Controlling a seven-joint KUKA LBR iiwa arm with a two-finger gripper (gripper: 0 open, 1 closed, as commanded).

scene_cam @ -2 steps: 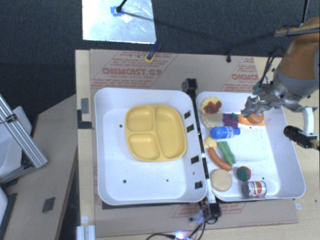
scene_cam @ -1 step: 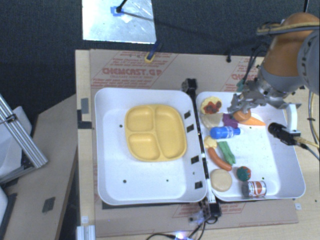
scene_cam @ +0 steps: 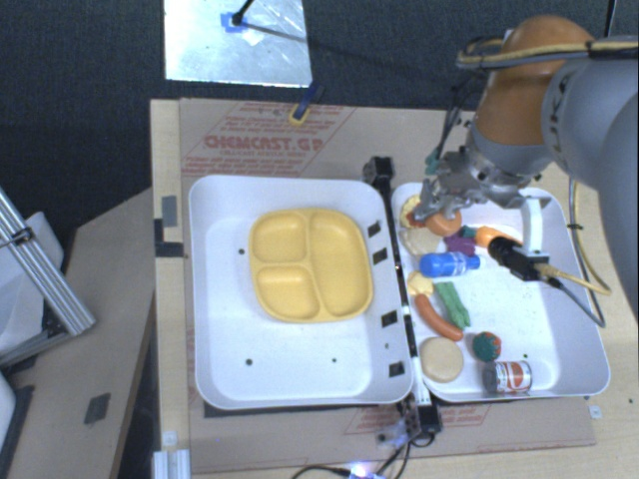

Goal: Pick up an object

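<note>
Grey gripper [scene_cam: 431,204] over right bin [scene_cam: 569,342] (toys inside).

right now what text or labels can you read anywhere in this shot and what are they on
"CHEMCAST GP": red print on the brown cardboard sheet under the bins, above the left bin.
Red print on the same sheet's lower edge, below the right bin: too blurred to read.
Label on the red can in the right bin: too small to read.
</note>
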